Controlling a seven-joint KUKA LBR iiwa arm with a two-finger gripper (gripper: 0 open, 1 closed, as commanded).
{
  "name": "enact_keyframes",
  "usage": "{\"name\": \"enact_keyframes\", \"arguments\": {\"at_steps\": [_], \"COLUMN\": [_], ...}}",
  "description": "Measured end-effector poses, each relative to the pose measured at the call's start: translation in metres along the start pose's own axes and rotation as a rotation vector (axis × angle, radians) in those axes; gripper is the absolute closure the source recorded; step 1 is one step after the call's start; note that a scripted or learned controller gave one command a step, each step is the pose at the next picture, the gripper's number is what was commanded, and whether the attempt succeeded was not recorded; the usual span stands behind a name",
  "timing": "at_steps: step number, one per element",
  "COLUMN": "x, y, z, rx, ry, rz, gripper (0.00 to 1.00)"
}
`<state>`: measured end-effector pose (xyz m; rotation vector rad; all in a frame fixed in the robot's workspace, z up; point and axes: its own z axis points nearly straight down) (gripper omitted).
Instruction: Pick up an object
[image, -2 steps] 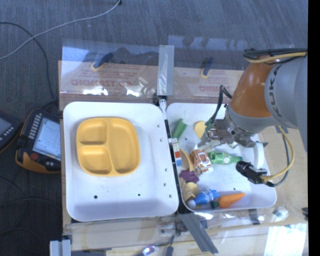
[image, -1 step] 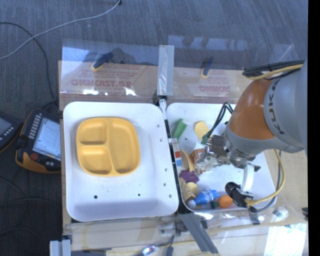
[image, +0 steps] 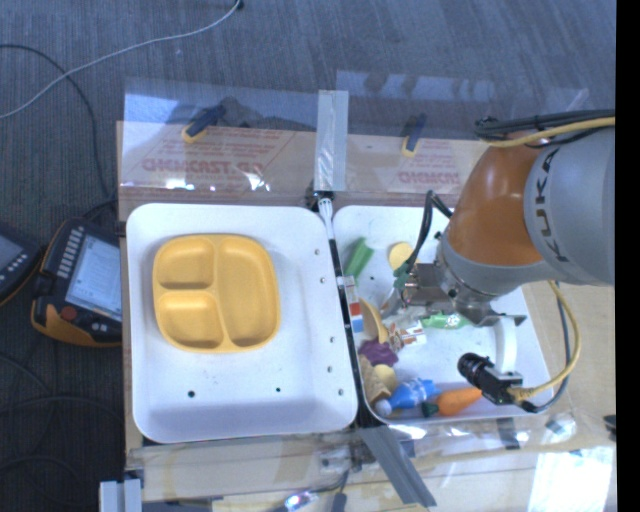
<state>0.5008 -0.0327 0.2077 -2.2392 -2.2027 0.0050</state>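
camera view: the arm (image: 530, 215) reaches in from the right and hangs over the right bin (image: 372, 222), its wrist covering the bin's middle. the gripper (image: 415, 300) points down into the clutter at about the bin's centre; from this slant its tips are lost among the toys, so how far it is open, and whether it has hold of anything, cannot be told. no object can be seen lifted clear of the bin floor. the likely targets lie just left of and below the gripper: a purple toy (image: 378, 351) just beside it to the lower left, a blue toy (image: 410, 393) and a carrot (image: 458, 401) nearer the front wall, the carrot's long axis running roughly left to right along that wall. a green piece (image: 357, 258) lies near the back left, close to the wall shared with the other bin, and a yellow piece (image: 402, 253) sits beside the wrist. the left bin (image: 240, 400) holds a yellow tray (image: 215, 291), well apart from the gripper. judging from this, the nearest pick is whatever sits straight under the tips, with the purple toy next.
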Motion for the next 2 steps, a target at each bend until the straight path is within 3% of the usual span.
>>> {"name": "enact_keyframes", "arguments": {"at_steps": [1,2], "x": [0.0,-0.025], "y": [0.0,0.028], "z": [0.0,0.025], "rx": [0.0,0.001], "ry": [0.0,0.001], "rz": [0.0,0.045], "gripper": [0.0,0.0]}}
